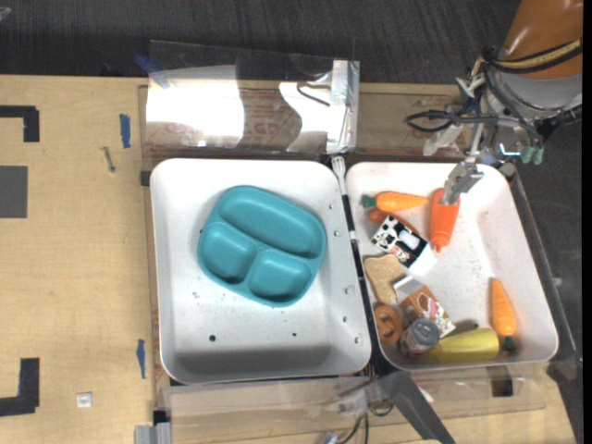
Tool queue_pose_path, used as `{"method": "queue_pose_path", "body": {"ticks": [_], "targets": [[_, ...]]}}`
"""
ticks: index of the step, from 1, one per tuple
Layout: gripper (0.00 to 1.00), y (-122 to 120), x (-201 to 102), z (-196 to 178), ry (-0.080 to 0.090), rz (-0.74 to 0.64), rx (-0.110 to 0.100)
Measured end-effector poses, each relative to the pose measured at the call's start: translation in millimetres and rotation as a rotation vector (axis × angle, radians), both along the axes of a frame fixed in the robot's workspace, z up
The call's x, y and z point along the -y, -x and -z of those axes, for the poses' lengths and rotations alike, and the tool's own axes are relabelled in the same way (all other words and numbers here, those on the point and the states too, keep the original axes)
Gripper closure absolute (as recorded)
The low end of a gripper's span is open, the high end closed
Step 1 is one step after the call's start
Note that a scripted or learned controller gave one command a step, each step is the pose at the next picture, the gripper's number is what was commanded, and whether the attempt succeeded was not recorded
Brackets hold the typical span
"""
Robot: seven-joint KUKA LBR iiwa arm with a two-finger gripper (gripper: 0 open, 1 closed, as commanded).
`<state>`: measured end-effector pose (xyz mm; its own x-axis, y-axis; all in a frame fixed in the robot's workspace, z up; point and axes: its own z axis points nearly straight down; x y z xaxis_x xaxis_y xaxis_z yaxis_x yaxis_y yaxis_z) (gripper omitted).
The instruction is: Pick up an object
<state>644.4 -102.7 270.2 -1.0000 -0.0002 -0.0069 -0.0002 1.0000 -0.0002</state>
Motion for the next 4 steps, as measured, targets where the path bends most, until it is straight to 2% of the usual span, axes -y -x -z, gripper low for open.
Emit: {"method": "queue_pose_path", "body": {"ticks": [1, 2, 3, 4], "targets": [[0.00, 33, 11, 161, -0.001, 0.184, 0.000], [0.00, 54, 43, 181, -0.003, 0.324, 0.001], [0.00, 131, 11, 165, -0.002, 0.487, 0.055], [0.00, 32, 4, 138, -0.003, 0.554, 0.002]]}}
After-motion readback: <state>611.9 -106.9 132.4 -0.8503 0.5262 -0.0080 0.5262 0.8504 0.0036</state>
